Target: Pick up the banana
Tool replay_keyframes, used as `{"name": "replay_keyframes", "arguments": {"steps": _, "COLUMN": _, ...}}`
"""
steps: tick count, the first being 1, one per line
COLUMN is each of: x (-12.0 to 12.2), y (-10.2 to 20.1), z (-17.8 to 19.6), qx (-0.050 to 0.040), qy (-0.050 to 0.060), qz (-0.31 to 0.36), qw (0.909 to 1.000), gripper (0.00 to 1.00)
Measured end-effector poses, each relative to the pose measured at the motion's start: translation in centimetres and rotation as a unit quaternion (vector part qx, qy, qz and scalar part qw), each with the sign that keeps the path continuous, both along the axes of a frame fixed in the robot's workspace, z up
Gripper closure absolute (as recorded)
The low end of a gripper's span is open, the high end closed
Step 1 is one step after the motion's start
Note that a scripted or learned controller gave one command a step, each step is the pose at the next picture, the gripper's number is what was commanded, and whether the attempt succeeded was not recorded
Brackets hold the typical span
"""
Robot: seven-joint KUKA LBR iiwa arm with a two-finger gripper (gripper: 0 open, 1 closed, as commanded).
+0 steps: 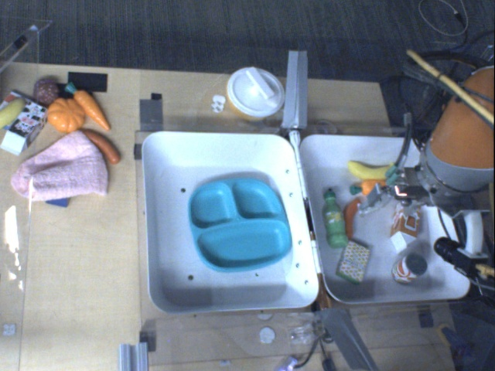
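Note:
The yellow banana (pixel 369 170) lies in the right bin (pixel 445 291), near its far edge, pointing left to right. My gripper (pixel 382 194) hangs just below the banana's right end, over the middle of that bin. The grey arm with its orange band (pixel 464 130) reaches in from the right and covers the bin's far right corner. Nothing visible sits in the gripper.
Also in the right bin are a green bottle (pixel 334 219), an orange piece (pixel 351 215), a checkered packet (pixel 354 261), a small packet (pixel 406 222) and a can (pixel 407 267). The left bin (pixel 166 207) holds a blue divided tray (pixel 240 222). Toy vegetables (pixel 77 113) and a pink cloth (pixel 62 168) lie on the bench at left.

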State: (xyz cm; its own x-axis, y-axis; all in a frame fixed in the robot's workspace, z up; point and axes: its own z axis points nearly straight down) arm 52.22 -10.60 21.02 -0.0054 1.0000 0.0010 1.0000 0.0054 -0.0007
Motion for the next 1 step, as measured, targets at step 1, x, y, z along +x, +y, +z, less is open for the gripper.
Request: {"name": "replay_keyframes", "arguments": {"steps": 1, "x": 4.21, "y": -4.26, "z": -1.44, "qx": -0.0011, "qy": -0.003, "qz": 0.111, "qw": 0.9938, "gripper": 0.0}}
